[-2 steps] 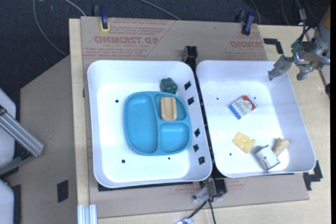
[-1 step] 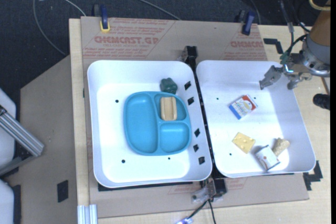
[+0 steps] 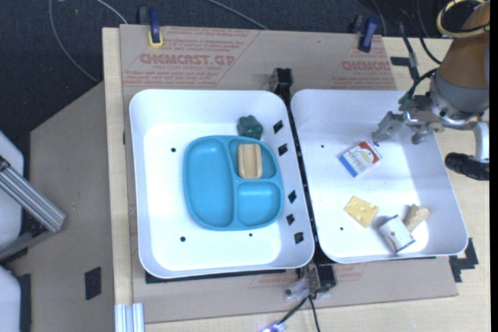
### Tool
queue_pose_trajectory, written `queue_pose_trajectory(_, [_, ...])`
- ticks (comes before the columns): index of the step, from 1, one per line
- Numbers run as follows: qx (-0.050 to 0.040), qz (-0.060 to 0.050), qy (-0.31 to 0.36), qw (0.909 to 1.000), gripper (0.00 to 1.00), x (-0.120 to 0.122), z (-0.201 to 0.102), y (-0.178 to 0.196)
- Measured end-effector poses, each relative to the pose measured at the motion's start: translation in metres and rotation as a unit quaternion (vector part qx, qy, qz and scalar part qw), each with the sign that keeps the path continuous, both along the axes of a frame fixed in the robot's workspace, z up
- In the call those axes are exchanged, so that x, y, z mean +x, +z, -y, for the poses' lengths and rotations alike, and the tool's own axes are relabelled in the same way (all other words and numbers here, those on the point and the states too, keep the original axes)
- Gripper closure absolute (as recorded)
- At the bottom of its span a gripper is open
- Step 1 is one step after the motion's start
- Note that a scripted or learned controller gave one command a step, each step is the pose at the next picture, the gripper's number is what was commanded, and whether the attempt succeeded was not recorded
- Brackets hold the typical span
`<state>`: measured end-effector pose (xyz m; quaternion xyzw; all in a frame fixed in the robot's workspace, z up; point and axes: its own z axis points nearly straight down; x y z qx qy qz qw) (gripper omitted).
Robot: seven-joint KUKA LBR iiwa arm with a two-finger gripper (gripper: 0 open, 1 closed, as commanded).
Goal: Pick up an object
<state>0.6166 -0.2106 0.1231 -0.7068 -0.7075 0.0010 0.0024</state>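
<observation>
Camera view: small red-white-blue packet (image 3: 359, 159) flat in right bin (image 3: 436, 190), upper middle. Gripper (image 3: 398, 127) just beside it toward the bin's upper right — fingers spread, gripping nothing. Yellow cheese wedge (image 3: 360, 211) nearer front; blue divided tray (image 3: 231, 183) in left bin (image 3: 156, 167).

The arm (image 3: 467, 62) is cut off at the right edge; its end effector (image 3: 401, 123) looks blurred.

You look down from one fixed camera above the bench, tilted at a slant, far enough to take in both white bins: left bin (image 3: 148, 167) and right bin (image 3: 436, 190), side by side.
</observation>
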Motion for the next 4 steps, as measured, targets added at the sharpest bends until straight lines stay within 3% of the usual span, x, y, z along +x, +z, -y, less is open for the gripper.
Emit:
queue_pose_trajectory(1, [0.0000, 0.003, 0.000, 1.0000, 0.00, 0.002, 0.000, -0.035])
queue_pose_trajectory(2, [-0.0017, 0.009, 0.001, 1.0000, 1.00, 0.005, 0.000, -0.020])
queue_pose_trajectory(4, [-0.0023, 0.007, 0.000, 1.0000, 1.00, 0.006, -0.003, 0.090])
